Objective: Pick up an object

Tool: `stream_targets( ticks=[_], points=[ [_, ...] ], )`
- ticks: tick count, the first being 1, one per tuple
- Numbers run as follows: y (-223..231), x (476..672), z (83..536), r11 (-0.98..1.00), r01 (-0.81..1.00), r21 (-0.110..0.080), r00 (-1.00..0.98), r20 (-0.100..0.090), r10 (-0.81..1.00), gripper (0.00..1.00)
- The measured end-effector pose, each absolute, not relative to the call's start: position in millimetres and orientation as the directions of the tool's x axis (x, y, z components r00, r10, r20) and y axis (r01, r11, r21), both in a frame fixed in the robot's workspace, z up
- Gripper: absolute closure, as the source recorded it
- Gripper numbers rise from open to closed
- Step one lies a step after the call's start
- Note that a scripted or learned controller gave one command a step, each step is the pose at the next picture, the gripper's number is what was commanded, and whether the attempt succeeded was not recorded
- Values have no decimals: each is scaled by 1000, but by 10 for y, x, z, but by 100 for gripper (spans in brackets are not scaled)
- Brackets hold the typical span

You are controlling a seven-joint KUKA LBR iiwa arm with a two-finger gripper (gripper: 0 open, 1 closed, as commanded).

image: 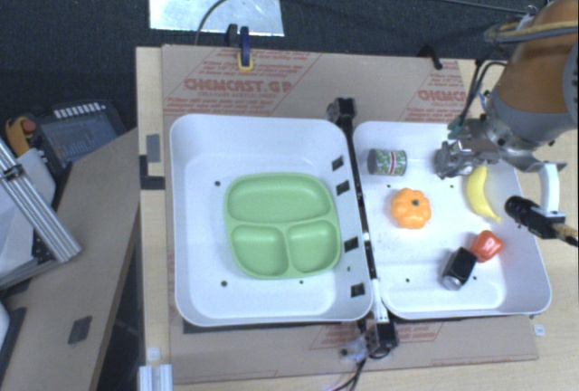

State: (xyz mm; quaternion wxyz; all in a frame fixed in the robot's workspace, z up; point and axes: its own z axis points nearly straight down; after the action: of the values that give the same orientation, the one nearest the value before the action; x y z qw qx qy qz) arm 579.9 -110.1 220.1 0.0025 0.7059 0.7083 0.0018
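The right bin (525,294) holds a small can with a green label (387,163) lying on its side, an orange toy pumpkin (411,208), a yellow banana (479,193), a red pepper-like toy (488,244) and a black cylinder (458,268). My gripper (451,159) hangs over the bin's back part, just left of the banana's upper end and right of the can. Nothing shows between its fingers.
The left bin (194,199) bears a green divided plate (279,224). A black clip bar (353,199) runs between the bins. The arm's grey and orange body (538,81) looms over the right bin's back right corner.
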Motion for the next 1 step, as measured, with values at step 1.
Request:
stream_targets(
  ticks=[1],
  points=[
    [-513,5809,2124,9,1000,1,-9,2,1000,100]
  ],
)
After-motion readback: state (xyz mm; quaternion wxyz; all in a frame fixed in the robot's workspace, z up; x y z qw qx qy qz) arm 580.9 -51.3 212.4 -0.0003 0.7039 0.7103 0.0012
